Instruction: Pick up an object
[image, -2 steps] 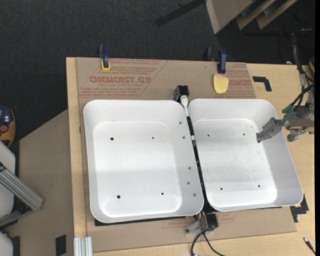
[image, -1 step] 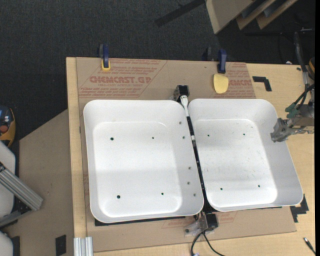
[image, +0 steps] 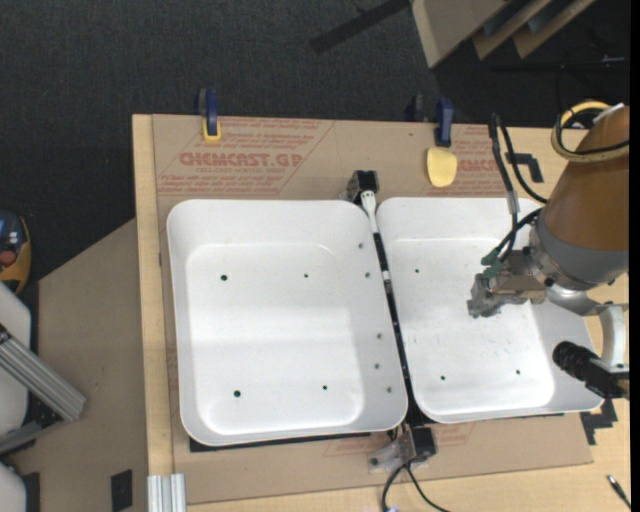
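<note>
Overhead, one hand (image: 487, 300) — above the right of two bins (image: 262, 225).

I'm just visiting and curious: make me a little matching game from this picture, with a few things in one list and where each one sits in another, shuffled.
Things:
1. gripper
2. yellow piece
3. left bin
4. blue clamp

Places:
A. on the brown board beyond the right bin's far edge
B. over the right bin
C. at the board's far edge, above the left bin
D. left half of the board

Pairs: 1-B, 2-A, 3-D, 4-C
</note>
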